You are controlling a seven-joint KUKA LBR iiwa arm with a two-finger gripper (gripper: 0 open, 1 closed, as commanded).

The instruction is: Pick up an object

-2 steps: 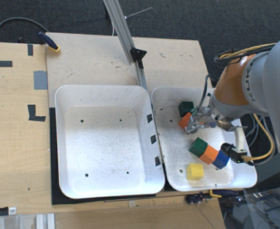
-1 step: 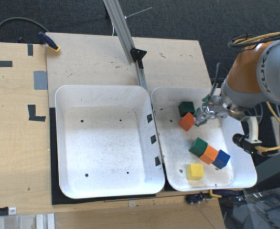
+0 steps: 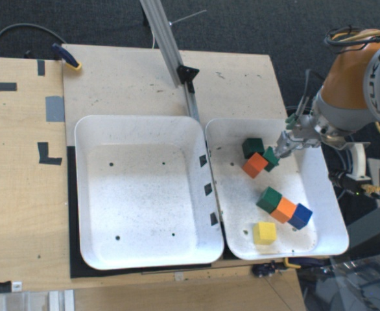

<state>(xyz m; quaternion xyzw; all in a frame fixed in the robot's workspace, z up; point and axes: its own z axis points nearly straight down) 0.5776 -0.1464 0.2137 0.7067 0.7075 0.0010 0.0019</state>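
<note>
Camera view, hand (image 3: 275,157) low in right bin (image 3: 320,193), touching orange block (image 3: 255,164), finger spread cannot be told

Right bin (image 3: 320,193) contents: dark green block (image 3: 252,148) and orange block (image 3: 255,164), touching, near far edge; green (image 3: 268,199), orange (image 3: 284,209), blue (image 3: 300,216) blocks in a touching row; yellow block (image 3: 264,232) at near edge.

Even, soft overhead light; faint shadows; slightly grainy, low-resolution picture.
</note>
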